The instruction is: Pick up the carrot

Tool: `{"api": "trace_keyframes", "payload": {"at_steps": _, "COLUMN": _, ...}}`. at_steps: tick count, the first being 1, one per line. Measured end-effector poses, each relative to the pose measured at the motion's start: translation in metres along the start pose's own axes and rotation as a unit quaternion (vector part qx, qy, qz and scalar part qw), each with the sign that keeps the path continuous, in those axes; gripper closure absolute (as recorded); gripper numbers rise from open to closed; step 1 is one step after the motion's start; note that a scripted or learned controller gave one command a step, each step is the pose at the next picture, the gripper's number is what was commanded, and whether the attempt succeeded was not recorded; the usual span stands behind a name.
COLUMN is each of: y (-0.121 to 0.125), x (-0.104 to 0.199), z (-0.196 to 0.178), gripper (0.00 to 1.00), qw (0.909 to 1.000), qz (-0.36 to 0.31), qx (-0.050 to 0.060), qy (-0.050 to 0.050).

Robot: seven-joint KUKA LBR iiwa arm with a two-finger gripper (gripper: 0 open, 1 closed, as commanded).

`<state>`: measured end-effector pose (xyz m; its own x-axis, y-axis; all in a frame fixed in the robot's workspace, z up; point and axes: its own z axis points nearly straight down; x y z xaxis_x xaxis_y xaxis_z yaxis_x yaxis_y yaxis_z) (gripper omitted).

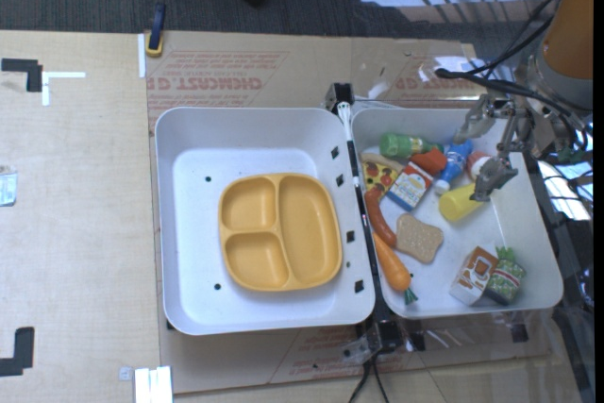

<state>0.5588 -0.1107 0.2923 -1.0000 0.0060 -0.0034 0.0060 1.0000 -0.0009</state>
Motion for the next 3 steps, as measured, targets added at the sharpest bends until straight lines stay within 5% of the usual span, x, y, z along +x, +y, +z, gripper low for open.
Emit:
{"api": "trace_keyframes", "payload": {"at_steps": 1, "y": 0.063, "x": 0.023, "z": 0.028, "gripper": 0.0, "qw": 0.9996, "qz": 0.027, "qx": 0.0, "qy": 0.0}}
{"api": "trace_keyframes", "payload": {"at_steps": 2, "y": 0.056, "x": 0.044, "z": 0.004, "gripper": 0.0, "qw": 0.995, "qz": -0.1, "qx": 0.0, "qy": -0.002}}
{"api": "trace_keyframes", "payload": {"at_steps": 3, "y": 0.12, "x": 0.066, "z": 0.1, "gripper": 0.0, "qw": 0.9763, "qz": -0.217, "qx": -0.001, "qy": -0.001}}
